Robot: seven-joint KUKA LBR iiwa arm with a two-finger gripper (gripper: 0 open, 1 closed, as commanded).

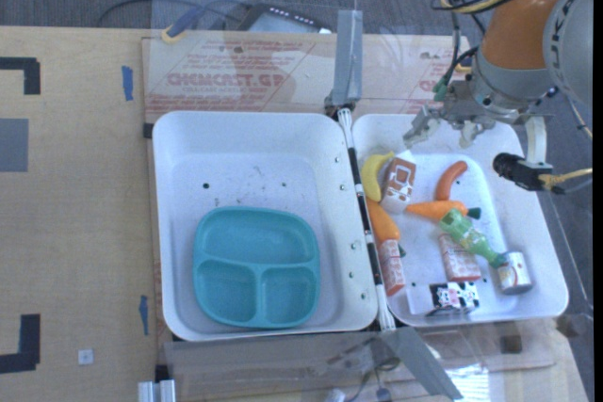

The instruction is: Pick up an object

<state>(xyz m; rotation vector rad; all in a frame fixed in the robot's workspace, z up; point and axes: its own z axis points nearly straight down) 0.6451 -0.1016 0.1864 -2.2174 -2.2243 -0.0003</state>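
**Gripper above right bin, nothing picked yet**

Gripper (441,129) of the grey arm with the orange band (528,9) hangs over the back edge of the right shallow white plastic bin (556,282), its two fingers spread wide apart with nothing between them. It looks to be above the bin, not down among the objects; exact height cannot be judged from this slant.

Largest to smallest, what lies on the bench:

- Left shallow white plastic bin (179,155): holds a teal three-compartment plastic tray (254,266), lying flat toward the front.
- Right bin, the candidates for picking:
  - long orange carrot-shaped toy (377,217) along the left wall, with a red-and-white tube (392,266) just in front of it
  - green plastic bottle (473,236) lying on its side, mid-bin
  - second orange carrot toy (435,210), touching the bottle's top end
  - yellow banana-shaped toy (373,172) beside a small white-and-orange carton (399,180), nearest the fingers
  - curved red-orange sausage-shaped toy (450,178)
  - small pinkish flat packet (460,261)
  - black-and-white cow-patterned box (456,297), at the front
  - small silver can (513,272), on its side near the right wall

Judgement: the task is at its start. No object is lifted; every piece rests on the bin floor. Choosing a target, descending, closing and lifting all remain. The carton and banana sit closest beneath the fingers, but they crowd each other.
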